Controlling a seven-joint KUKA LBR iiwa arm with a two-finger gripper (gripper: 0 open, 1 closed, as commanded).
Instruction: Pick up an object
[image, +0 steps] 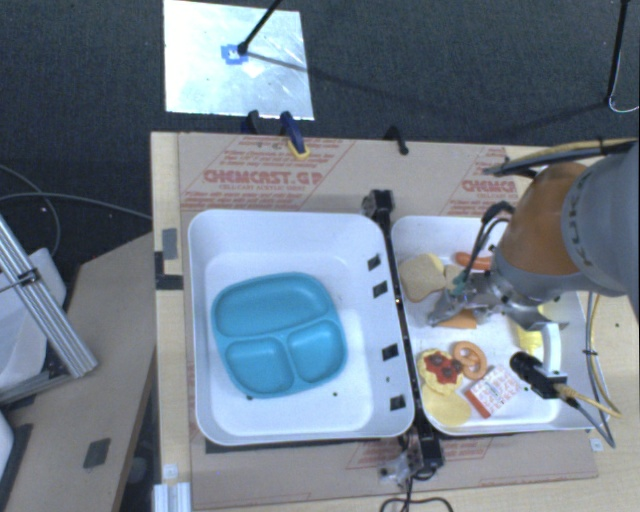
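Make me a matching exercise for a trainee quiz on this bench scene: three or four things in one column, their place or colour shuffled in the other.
Things:
1. divided tray
2. pretzel
3. arm
4. blue clamp

Descriptions:
A. grey with an orange band, coming in over the right bin
B. turquoise, lying in the left bin
C. clipped on the cardboard's far edge
D. small brown twist in the right bin

Pairs: 1-B, 2-D, 3-A, 4-C

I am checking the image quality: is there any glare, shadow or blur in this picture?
In the camera view, the shiny sheet above the bench glares white; the left bin is evenly lit, with a soft shadow beside the blue tray; the gripper and the small items under it look slightly blurred.
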